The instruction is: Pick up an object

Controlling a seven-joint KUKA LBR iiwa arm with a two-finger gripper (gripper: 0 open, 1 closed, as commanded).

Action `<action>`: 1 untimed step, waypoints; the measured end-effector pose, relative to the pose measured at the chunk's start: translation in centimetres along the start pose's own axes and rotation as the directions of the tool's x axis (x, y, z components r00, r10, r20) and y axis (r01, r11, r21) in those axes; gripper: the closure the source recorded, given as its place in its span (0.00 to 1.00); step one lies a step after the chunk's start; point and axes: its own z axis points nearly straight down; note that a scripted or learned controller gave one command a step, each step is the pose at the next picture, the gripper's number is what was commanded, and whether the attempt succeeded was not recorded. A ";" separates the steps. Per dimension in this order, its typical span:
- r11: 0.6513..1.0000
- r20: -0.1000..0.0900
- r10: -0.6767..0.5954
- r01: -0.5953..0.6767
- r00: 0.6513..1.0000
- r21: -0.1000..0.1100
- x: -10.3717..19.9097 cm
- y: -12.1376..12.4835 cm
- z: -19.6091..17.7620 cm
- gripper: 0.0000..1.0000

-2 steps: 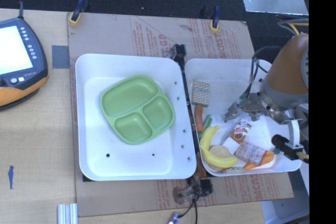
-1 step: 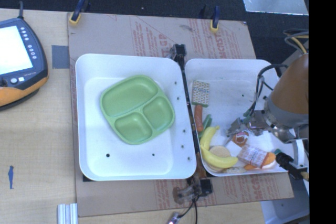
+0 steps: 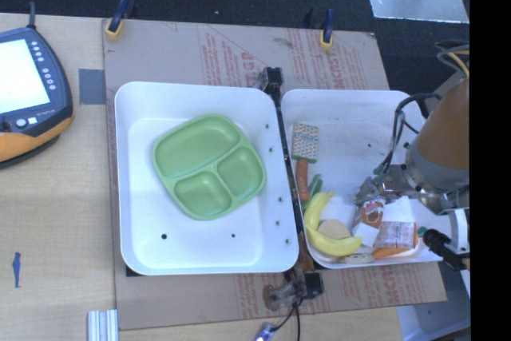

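Camera view gives me two white bins: the left bin (image 3: 144,172) carries a green divided plate (image 3: 209,165). My gripper (image 3: 375,192) hangs in the right bin (image 3: 351,112) toward 4 o'clock; finger state I cannot tell. A banana (image 3: 323,229) lies at 7 o'clock there, a carrot (image 3: 302,178) above it.

Red lettering runs in lines across the brown cardboard sheet (image 3: 239,52) under the two bins, up and to the left of the gripper (image 3: 375,192), but it is too small and faint to read. The small packet (image 3: 395,234) just below the gripper carries print, likewise unreadable. Far to the gripper's left, the handheld control pad (image 3: 28,96) shows a bright screen and a column of buttons, with no legible characters.
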 end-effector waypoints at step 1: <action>1.000 -0.003 0.006 -0.006 1.000 0.002 10.8 3.6 -8.9 1.00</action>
